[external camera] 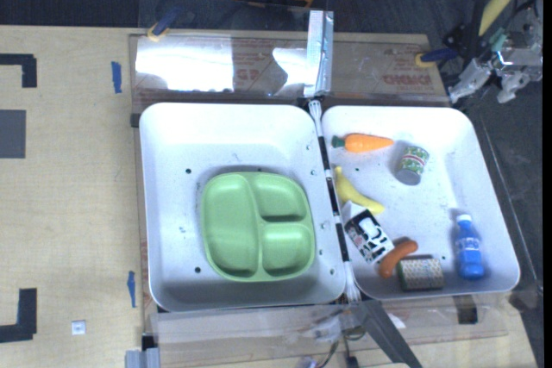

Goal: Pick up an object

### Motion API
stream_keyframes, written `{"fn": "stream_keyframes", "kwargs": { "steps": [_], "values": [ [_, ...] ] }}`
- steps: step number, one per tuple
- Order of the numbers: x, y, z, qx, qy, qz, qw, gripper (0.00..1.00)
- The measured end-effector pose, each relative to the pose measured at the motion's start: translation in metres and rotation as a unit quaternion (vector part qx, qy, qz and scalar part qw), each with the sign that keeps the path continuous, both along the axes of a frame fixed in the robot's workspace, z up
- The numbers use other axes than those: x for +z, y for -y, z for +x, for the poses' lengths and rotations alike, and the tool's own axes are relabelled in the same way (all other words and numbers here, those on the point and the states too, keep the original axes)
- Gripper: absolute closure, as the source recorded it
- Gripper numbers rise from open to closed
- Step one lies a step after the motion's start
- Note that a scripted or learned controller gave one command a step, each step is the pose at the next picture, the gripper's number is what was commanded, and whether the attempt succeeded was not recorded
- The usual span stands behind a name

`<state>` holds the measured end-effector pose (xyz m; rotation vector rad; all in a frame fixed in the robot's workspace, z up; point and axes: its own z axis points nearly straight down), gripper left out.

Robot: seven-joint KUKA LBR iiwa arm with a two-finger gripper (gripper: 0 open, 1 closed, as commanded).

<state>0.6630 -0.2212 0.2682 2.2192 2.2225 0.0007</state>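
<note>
The right bin [483, 146] holds several objects. An orange carrot [366, 143] lies at its far side, with a small green-labelled can [412, 164] beside it. A yellow banana [354, 194] lies along the left wall above a black-and-white packet [367, 237]. By the near wall are an orange-red sausage [397, 256], a grey speckled block [420, 272] and a blue bottle [469, 246]. My gripper [483, 75] hangs outside the bins, past the right bin's far right corner and well away from every object.
A green divided plate [257, 224] lies in the left bin [164, 185]. A clear upright panel [233, 60] stands behind the bins. Cables and stand legs crowd the dark floor at the top right.
</note>
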Motion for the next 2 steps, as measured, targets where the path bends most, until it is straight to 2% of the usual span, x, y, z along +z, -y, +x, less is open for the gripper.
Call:
{"fn": "stream_keyframes", "kwargs": {
  "steps": [1, 2],
  "values": [
    [-0.1223, 0.0001, -0.012, 0.002, 0.002, -0.0006, 1.0, 0.0],
    [-0.1226, 0.0, -0.0122, 0.001, 0.001, -0.0005, 1.0, 0.0]
  ]
}}
